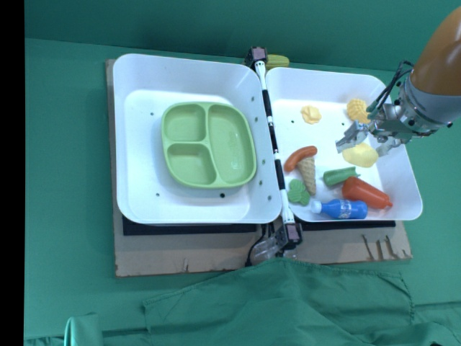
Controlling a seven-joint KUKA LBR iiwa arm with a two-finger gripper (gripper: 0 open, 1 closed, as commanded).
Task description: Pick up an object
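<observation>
Green cloth [288, 305] bunched at the near edge, nearest the lens. Beyond it, cardboard [144, 254] under two white bins.

Left bin [137, 85]: one green divided plate [209, 144], lying flat.

Right bin [403, 193]: toy food scattered. Near wall, a blue bottle [341, 208] on its side; right of it a carrot [366, 192]; a green pepper [340, 175] just beyond. Centre: a sausage [300, 158] touching an ice-cream cone [308, 175], a small green piece [297, 191] beside them. Far side: a small yellow piece [310, 114] and a corn piece [357, 109].

Gripper [369, 138] hangs over the bin's right half, fingers spread. A pale yellow lump [360, 156] lies directly under it, on the floor, not between the fingers. Whether the tips touch it, cannot tell.

Judgement: the lump looks like light, hard plastic, rounded and likely slick. Best taken across its narrow middle, fingers low.
</observation>
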